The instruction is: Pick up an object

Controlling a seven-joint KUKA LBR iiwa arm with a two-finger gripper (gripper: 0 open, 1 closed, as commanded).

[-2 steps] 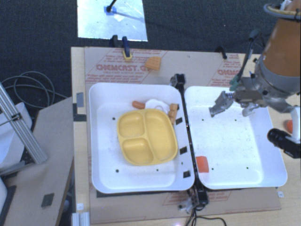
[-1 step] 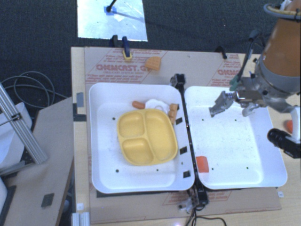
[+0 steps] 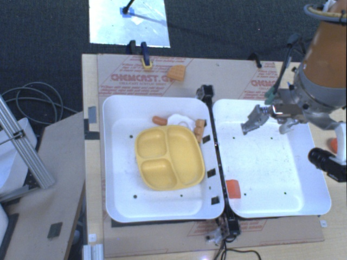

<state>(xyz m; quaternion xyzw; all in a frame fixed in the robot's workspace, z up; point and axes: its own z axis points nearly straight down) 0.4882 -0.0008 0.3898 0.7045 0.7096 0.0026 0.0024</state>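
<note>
Small orange-red block (image 3: 232, 188) sits in right white bin (image 3: 303, 199), at near-left corner, beside divider; looks light, rigid, maybe slick — pinch across flat sides; two-finger gripper (image 3: 269, 118) hovers well apart, fingers spread, nothing between.

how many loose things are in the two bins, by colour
yellow: 1, the divided tray
orange: 3, the sausage piece, the tan block, the red-orange block
white: 1, the small dish
total: 5
</note>
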